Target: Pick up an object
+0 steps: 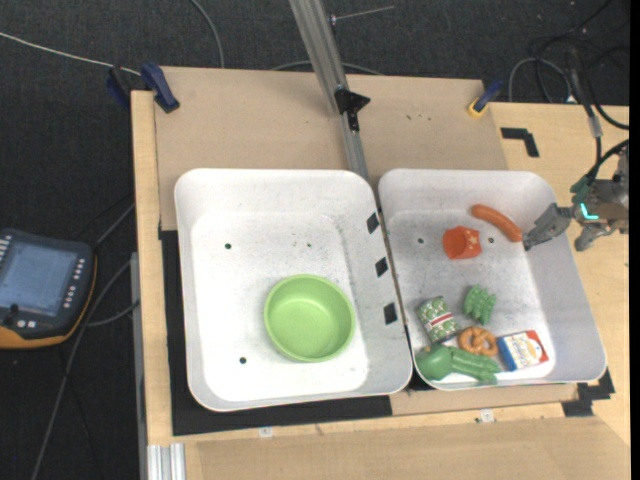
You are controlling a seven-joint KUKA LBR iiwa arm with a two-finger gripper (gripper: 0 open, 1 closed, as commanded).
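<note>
The right bin (560, 298) holds several small objects: an orange sausage (497, 221), a red block (461, 242), a green toy (479, 303), a green-and-white can (437, 318), a brown pretzel (476, 341), a red-and-white carton (522, 349) and a green scoop (455, 364). My gripper (568, 232) hangs over the bin's right rim, just right of the sausage. It is open, with nothing between its fingers. One dark finger (545, 228) points toward the sausage's end.
A light green bowl (309, 317) sits in the left bin (210, 258). A grey metal post (325, 53) rises behind the bins. Black clips (381, 265) join the two bins. A tablet (40, 286) lies off the bench at left.
</note>
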